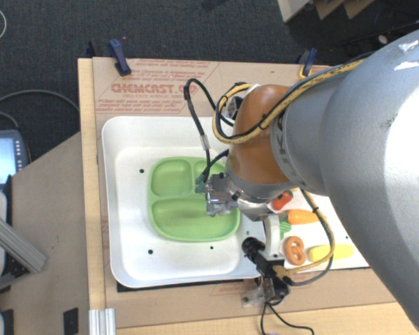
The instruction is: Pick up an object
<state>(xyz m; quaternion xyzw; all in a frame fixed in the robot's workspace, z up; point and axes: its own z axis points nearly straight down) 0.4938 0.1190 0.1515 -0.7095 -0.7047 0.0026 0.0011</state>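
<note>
At the near edge of the worktop (174, 306), which is a brown board, two shallow white plastic bins stand side by side. The left bin (126, 187) carries a light green plastic plate with divided compartments (174, 208), lying about in the middle of this bin. The right bin (349, 257) is mostly covered by the grey arm with the orange band (265, 145); near its near edge I can see a small brown ring-shaped toy like a bagel (294, 249), a yellow block (321, 252) just beside it, and a little farther an orange carrot-shaped toy (304, 217).

The gripper (215, 199) is low over the right side of the green plate, at the wall between its compartments. It seems to touch or nearly touch the plate, but whether it is spread or pressed together I cannot tell, because the wrist hides it.

In my judgement the task is only at the reaching step. Nothing is lifted; the plate lies flat in the bin. The grasp and the lifting are not yet done.
</note>
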